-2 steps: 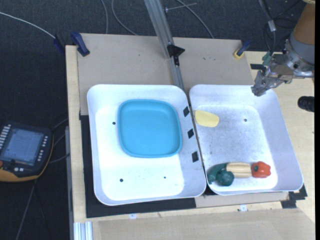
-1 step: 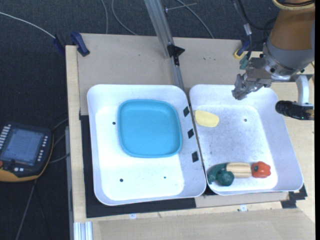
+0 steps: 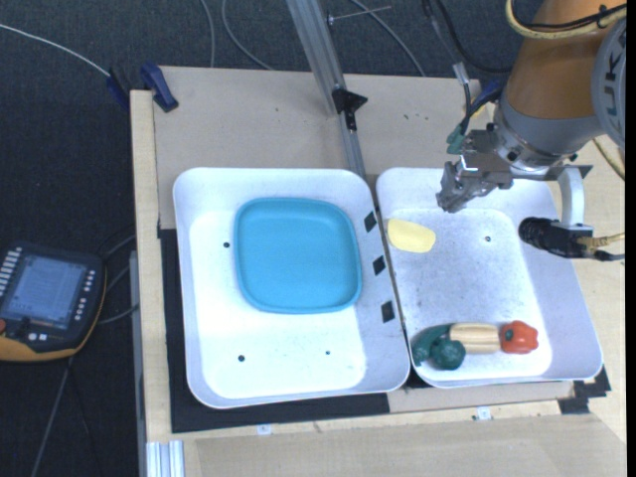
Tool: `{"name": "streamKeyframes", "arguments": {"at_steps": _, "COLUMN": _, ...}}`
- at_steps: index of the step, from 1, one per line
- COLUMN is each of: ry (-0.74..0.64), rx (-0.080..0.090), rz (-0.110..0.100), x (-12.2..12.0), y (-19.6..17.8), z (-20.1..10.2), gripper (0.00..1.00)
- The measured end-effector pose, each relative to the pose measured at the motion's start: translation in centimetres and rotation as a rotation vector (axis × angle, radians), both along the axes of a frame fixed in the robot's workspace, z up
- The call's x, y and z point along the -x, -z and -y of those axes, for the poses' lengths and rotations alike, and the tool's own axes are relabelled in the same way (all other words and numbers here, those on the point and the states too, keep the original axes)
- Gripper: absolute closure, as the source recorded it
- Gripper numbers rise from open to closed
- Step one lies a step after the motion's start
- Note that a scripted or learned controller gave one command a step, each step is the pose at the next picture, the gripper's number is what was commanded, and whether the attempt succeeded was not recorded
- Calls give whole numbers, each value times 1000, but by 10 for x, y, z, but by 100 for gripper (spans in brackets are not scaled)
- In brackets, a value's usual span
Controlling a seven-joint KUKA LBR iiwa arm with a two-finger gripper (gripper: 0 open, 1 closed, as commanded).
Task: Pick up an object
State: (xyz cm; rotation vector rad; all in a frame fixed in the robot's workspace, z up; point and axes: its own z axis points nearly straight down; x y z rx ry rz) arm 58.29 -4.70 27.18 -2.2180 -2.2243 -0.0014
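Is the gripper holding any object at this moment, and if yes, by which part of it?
Nothing is seen in the gripper. It hangs over the far end of the right bin, apart from the yellow piece.

- Robotics lab — grey-and-orange industrial arm [image 3: 561, 63] mounted at a plain wooden bench [image 3: 258, 117]
- Black cables [image 3: 119, 18] loose on dark carpet
- Handheld teach pendant with lit screen [image 3: 45, 301] on the floor — test-rig stuff
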Motion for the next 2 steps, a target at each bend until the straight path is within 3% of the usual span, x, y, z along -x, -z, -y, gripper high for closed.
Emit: {"name": "streamKeyframes", "arguments": {"at_steps": 2, "ry": -1, "rx": 0, "rz": -1, "x": 37, "y": 31, "z": -109, "gripper": 100}}
